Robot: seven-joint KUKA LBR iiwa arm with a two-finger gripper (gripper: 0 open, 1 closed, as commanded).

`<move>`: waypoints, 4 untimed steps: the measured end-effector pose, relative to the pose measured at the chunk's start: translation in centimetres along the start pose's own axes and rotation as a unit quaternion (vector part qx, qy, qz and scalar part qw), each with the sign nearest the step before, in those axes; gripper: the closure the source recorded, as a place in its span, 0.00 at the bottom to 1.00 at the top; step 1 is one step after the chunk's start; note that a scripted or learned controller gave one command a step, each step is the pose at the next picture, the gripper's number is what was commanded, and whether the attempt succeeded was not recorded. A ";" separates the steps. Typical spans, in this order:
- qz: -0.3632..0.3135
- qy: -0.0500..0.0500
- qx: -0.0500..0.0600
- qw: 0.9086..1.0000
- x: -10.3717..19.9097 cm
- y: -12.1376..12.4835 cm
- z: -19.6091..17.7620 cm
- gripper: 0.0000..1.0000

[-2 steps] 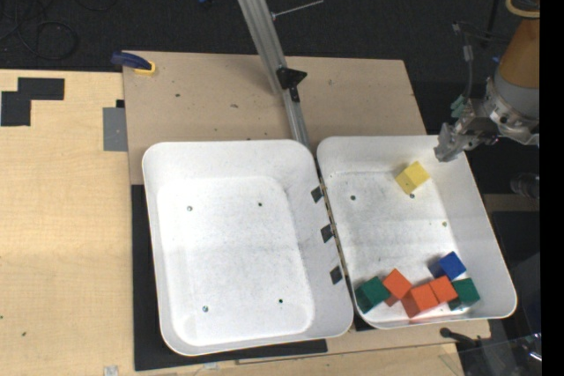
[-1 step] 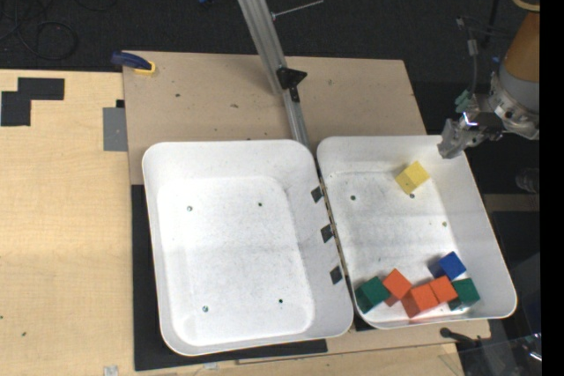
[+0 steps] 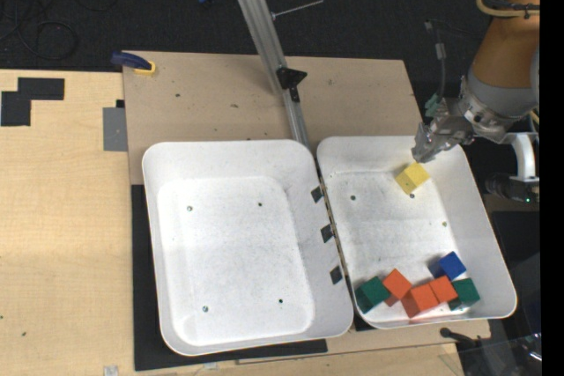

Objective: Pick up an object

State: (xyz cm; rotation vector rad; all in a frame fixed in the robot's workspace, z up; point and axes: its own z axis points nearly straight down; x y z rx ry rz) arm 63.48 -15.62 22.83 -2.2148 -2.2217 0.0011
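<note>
We see the two-finger gripper (image 3: 429,145) poised at the far rim of the right-hand shallow white bin (image 3: 493,233), just above the small yellow block (image 3: 411,179), apparently to seize it, though whether its claw is released or clenched we cannot tell.

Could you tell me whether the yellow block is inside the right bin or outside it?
Inside. The yellow block lies on the floor of the right bin, near its far rim, just below the pincer and apart from the cluster of blocks at the near edge.
</note>
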 end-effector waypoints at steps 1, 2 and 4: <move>-0.001 0.000 0.000 1.000 4.8 0.0 -0.8 1.00; 0.000 0.000 0.001 1.000 10.4 -1.0 0.1 1.00; 0.000 -0.001 -0.001 1.000 21.2 -0.8 -0.3 1.00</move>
